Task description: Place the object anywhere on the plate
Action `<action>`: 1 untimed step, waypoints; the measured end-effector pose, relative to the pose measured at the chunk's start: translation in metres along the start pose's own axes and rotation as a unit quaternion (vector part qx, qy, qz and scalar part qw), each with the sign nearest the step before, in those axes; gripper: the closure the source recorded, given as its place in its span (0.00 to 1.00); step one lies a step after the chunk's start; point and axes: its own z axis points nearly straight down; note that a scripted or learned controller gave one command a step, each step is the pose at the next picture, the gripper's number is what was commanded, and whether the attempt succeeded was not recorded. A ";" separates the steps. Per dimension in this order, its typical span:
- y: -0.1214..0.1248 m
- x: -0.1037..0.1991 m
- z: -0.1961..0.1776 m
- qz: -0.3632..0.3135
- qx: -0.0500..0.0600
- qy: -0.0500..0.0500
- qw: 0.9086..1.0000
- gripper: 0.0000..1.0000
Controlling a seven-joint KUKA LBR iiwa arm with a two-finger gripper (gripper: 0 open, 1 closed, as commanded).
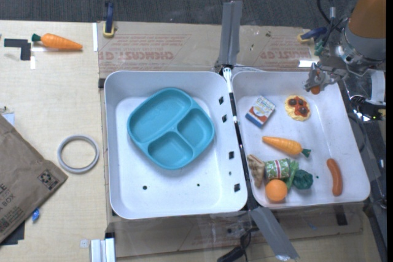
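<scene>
A blue plate (171, 127) with three compartments lies in the left white bin (123, 193). The right bin (353, 150) holds several toy foods: a small box (260, 111), a round pizza piece (298, 107), a carrot (284, 145), a red sausage (334, 177), an orange (276, 190) and a green packet (281, 168). My gripper (316, 81) hangs over the right bin's far right corner, just right of the pizza piece. A small orange-red bit shows at its tip, and what it is stays unclear.
A second carrot (58, 42) lies on the bench at far left. A grey tape ring (78, 153) and a cardboard box (21, 181) sit left of the bins. A grey divider post (230, 34) stands between the bins at the back.
</scene>
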 end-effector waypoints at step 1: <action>-0.018 0.073 0.025 -0.007 0.001 0.001 1.000 1.00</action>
